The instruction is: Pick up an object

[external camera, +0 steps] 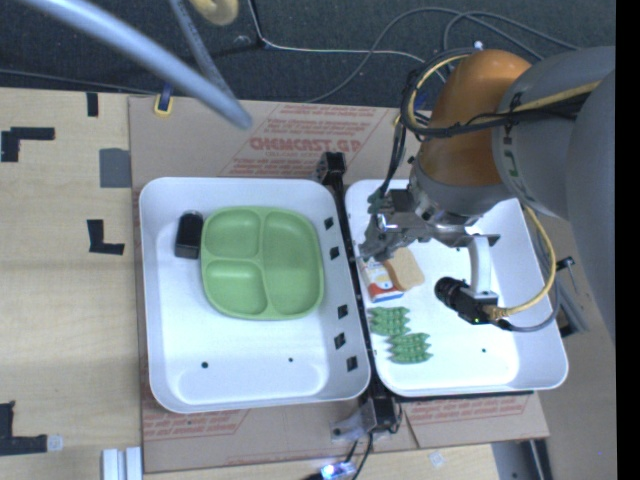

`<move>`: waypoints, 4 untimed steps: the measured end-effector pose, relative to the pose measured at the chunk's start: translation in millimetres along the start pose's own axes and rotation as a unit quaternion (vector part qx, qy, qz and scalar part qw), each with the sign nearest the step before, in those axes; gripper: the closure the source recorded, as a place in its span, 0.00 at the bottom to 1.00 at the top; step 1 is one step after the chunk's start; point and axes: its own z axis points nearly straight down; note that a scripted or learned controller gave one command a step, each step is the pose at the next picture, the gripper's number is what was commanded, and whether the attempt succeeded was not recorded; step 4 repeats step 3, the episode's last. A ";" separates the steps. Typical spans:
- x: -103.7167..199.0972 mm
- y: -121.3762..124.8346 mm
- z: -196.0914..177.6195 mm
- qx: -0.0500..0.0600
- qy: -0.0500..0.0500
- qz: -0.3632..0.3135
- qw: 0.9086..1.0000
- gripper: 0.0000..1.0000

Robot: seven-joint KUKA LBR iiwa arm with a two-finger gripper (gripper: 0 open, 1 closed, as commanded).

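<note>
Toast slice (405, 267) just below the claw (385, 240) looks light, stiff, flat; pinch its edges. Claw opening: cannot tell.

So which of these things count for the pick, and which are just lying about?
For the pick:
- gripper, low in the right bin
- tan block
- small red and white packet
- two green pea pods

Lying about:
- green divided plate, left bin
- small black block
</note>
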 end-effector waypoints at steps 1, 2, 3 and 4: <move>54.2 5.3 11.0 0.000 0.000 -0.001 1.000 1.00; 100.3 8.6 15.5 -0.001 0.000 -0.001 1.000 1.00; 98.4 8.4 15.4 0.000 0.000 0.000 1.000 0.00; 98.4 8.4 15.4 0.000 0.000 0.000 1.000 0.00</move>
